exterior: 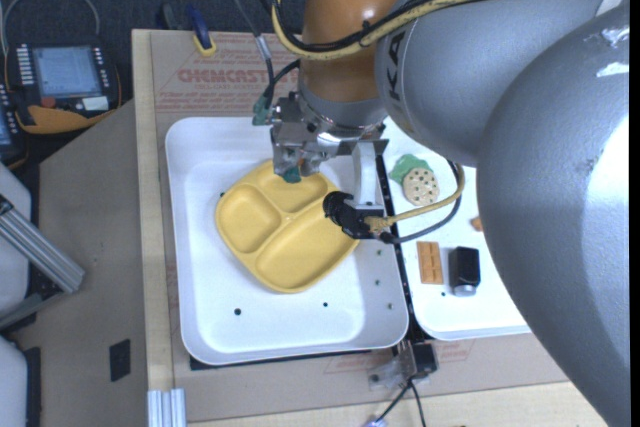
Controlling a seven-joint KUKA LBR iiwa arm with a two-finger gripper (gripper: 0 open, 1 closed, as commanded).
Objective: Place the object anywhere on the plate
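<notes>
Resting in the left bin (200, 315), yellow plate (280, 235); cookie (421, 183) in right bin (470, 320)

A yellow divided plate (283, 230) lies tilted in the left bin (200, 315). The arm (480, 55) reaches in from the right, its gripper (292, 170) low over the plate's upper compartment, with something small and teal at its tip. The right bin (470, 320) holds a green-edged cookie (418, 181), a tan wafer (430, 262) and a black block (464, 269) just beside it. Both bins rest on a brown board (160, 215) on the counter. A pendant (65, 80) with a screen lies at the far left.
</notes>
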